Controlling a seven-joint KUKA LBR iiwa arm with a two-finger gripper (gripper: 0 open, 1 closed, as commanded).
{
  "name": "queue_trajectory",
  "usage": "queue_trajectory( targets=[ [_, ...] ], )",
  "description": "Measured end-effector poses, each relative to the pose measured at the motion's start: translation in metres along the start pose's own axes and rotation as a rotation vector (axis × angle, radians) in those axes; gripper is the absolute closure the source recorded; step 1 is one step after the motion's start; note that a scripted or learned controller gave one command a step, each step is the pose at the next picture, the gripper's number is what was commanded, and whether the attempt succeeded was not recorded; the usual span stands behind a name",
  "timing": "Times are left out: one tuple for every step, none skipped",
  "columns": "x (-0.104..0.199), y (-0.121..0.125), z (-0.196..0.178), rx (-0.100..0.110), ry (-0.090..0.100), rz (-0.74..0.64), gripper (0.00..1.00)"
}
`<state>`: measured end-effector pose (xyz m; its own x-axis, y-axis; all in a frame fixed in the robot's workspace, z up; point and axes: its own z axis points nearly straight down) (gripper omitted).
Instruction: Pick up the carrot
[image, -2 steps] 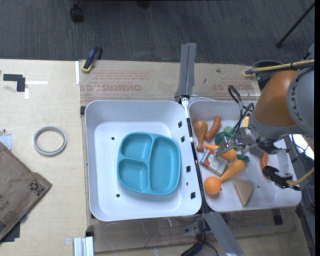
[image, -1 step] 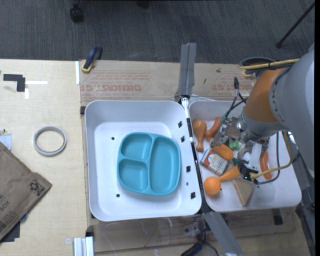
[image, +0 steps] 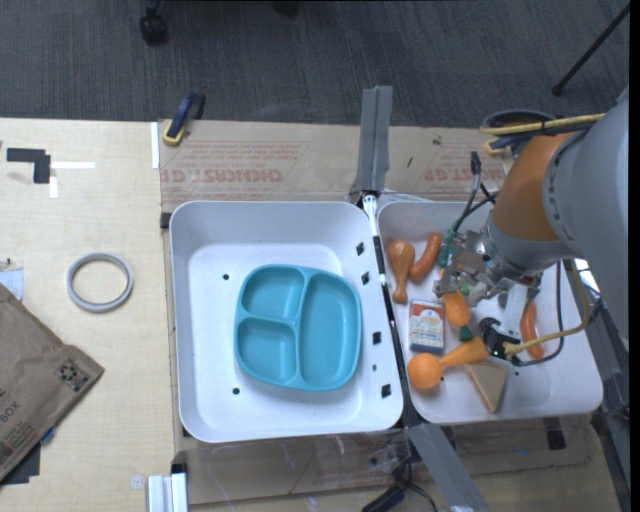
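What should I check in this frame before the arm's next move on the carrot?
1. Carrot in view, right bin: ok.
2. Gripper over right bin: ok.
3. Carrot between fingers: cannot tell; gripper sits beside it, nearer the orange piece.
4. Fingers open or shut: cannot tell.
5. Clutter touching carrot: not ok; drumstick lies against it.
6. Blue tray in left bin, out of the way: ok.

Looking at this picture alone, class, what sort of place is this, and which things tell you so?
Probably a robotics lab or test bench, not a kitchen. A grey and orange robot arm reaches over a white bin of toy food, a second bin holds a blue divided plate, and a tape roll lies on the bench.
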<state>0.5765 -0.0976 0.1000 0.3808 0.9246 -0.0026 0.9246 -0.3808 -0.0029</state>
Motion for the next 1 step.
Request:
queue_trajectory(
  targets=[
    [0.0626, -0.0164, -0.0913, -0.001, 0.001, -0.066, 1.00]
  ],
)
